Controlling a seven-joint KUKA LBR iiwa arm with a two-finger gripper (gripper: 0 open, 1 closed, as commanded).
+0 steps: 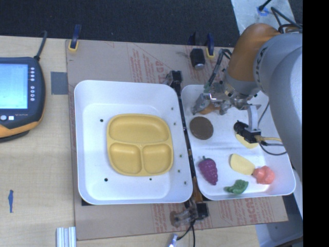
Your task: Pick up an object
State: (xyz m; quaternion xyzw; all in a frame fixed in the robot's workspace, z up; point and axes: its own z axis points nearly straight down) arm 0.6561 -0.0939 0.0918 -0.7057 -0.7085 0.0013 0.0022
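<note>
The right bin (288, 189) holds a brown round disc (201, 128), a purple grape bunch (208, 170), a pale yellow piece (241, 164), a pink piece (264, 175) and a green piece (236, 187). A yellow item (248, 139) lies near the bin's right side, partly under a black part of the arm. My gripper (215, 105) hangs low over the bin's far end, just behind the brown disc. An orange scrap shows by its metal fingers (201, 105), but I cannot tell whether it is gripped.
The left bin (87, 138) holds a yellow three-compartment tray (140, 143). A teach pendant (19, 96) lies at the far left of the bench. The grey arm (277, 71) covers the right bin's far right corner. Clamps and cables sit along the bins' edges.
</note>
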